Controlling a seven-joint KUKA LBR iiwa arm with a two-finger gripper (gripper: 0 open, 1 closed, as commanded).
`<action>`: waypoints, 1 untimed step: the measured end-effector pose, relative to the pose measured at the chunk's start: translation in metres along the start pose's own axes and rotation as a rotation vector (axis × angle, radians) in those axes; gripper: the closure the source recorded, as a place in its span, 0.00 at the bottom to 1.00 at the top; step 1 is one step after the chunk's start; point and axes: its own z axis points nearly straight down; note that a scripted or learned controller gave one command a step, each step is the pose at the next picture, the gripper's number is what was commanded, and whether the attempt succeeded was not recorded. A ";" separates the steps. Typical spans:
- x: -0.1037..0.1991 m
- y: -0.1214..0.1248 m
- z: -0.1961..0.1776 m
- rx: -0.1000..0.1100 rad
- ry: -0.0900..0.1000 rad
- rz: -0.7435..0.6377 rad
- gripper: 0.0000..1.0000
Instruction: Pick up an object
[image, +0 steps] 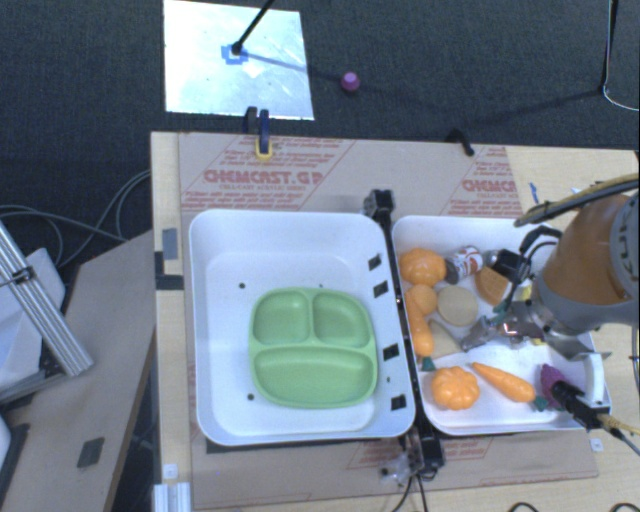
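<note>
A green divided plate (313, 347) lies in the white bin (215, 300) well left of the end effector (490, 333). Beyond it, up and left, a blue-and-yellow clamp (262, 133) grips the surface's (330, 175) far edge, beside a shiny sheet (236, 60) (on the dark floor). A small purple ball (349, 81) lies nearby.

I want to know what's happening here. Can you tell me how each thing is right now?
Green plate: lying flat in the left bin, nothing on it.
Carrot: lying on its side in the right bin.
Small pumpkin: sitting beside the carrot.
Orange fruit: resting at the bin's far end.
Gripper: down among the toy food, holding nothing I can see.
</note>
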 end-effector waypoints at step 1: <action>-0.001 0.001 -0.011 -0.004 -0.003 0.000 1.00</action>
